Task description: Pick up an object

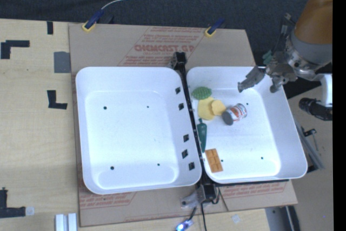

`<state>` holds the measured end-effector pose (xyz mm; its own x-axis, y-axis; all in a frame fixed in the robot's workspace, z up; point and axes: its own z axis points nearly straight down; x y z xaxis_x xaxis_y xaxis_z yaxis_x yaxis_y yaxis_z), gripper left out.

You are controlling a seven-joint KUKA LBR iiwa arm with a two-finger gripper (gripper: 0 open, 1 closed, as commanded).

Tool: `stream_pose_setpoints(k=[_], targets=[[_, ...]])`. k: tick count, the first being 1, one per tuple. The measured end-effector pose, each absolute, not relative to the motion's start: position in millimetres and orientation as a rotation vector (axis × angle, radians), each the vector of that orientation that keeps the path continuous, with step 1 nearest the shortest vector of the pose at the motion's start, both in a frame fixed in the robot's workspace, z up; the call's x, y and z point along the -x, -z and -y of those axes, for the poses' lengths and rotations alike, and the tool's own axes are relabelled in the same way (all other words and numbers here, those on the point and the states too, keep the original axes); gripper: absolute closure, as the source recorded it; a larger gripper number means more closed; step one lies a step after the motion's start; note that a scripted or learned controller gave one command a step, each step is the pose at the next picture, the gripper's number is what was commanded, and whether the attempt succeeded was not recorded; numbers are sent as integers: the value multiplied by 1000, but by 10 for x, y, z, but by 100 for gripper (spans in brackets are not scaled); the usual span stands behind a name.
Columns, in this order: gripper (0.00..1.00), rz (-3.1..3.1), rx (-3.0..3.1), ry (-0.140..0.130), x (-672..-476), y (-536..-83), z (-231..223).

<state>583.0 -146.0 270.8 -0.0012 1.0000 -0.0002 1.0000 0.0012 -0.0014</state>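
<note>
The right bin (281,132) holds several small objects near its left wall. A green round piece (201,93) lies at the back, with a yellow lump (210,109) just in front of it. A small red-and-grey can (235,113) lies on its side beside the yellow lump. Further forward are a dark green tool (202,136) and an orange block (214,160). My gripper (262,84) hangs over the bin's back right area, above and to the right of the can. It is open, with nothing between its fingers.
The left bin (86,116) sits beside the right one, with a black divider strip (186,121) between them. Both rest on a cardboard sheet (162,43) held by clamps. The grey arm with its orange band (316,19) comes in from the right.
</note>
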Motion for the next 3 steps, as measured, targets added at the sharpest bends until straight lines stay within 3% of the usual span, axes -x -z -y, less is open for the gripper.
stream_pose_setpoints(k=[1, 2, 3], targets=[[0, 2236, 2218, 13, -5715, -3770, 871], [0, 2241, 2213, 15, -6111, -4694, -93], [100, 2225, 2219, -2, -6094, -4733, -30]])
